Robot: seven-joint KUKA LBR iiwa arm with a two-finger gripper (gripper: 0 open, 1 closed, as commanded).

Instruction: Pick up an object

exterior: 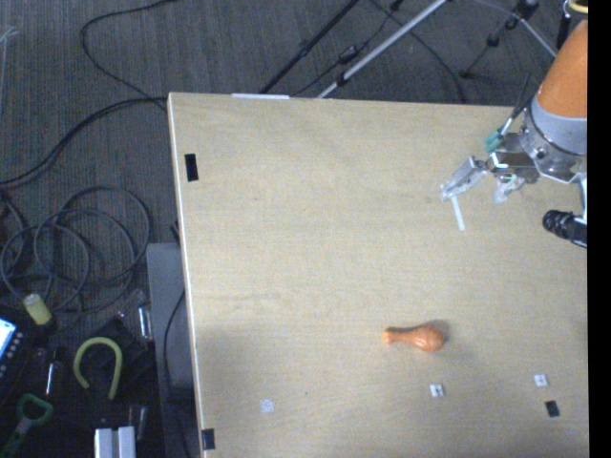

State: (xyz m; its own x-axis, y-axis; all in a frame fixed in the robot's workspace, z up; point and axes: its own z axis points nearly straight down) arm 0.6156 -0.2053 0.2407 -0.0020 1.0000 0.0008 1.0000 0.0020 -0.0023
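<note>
A small orange gourd-shaped object [416,337] lies on its side on the tan bench top [315,237], in the lower right part of the camera view, its narrow neck pointing left. My gripper [479,193] hangs at the upper right, well above and to the right of the object. It is open, with nothing between its fingers. One pale finger [455,188] reaches out to the left and a thin white tip shows below it. The orange band of the arm [565,70] rises behind the wrist.
Small square markers [436,389] [540,381] and a black tag [552,408] sit near the bench's front right. Another black tag [191,167] is at the left edge. Cables [76,246] and tools lie on the floor to the left, and tripod legs [401,27] stand beyond the far edge.
</note>
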